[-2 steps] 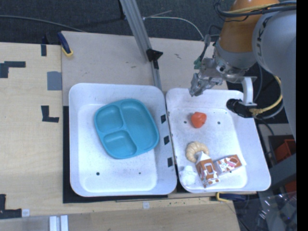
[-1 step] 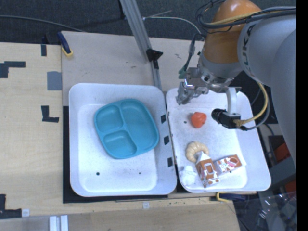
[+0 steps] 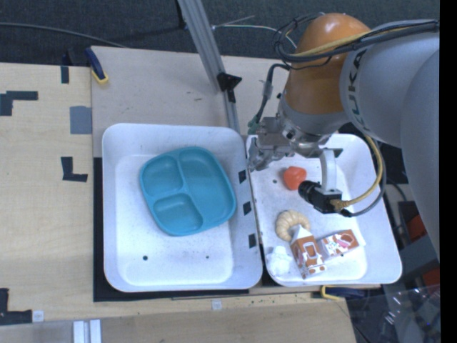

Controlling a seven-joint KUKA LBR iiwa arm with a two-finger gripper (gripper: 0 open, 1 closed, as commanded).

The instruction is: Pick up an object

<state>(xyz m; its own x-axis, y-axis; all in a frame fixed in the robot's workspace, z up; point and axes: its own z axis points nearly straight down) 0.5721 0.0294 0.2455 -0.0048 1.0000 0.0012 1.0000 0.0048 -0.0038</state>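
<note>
Wooden worktop (image 3: 43, 191) carries two white bins side by side. Pincer (image 3: 263, 151) sits low over the upper-left corner of the right bin (image 3: 382, 252); whether it is released or clenched cannot be told. Orange-red ball (image 3: 293, 177) lies just right of and below it, not touching. Further below: a pale pastry ring (image 3: 291, 224), then a small printed carton (image 3: 321, 250). Left of the pincer, the left bin (image 3: 118, 263) holds a blue divided plate (image 3: 187, 190).
</note>
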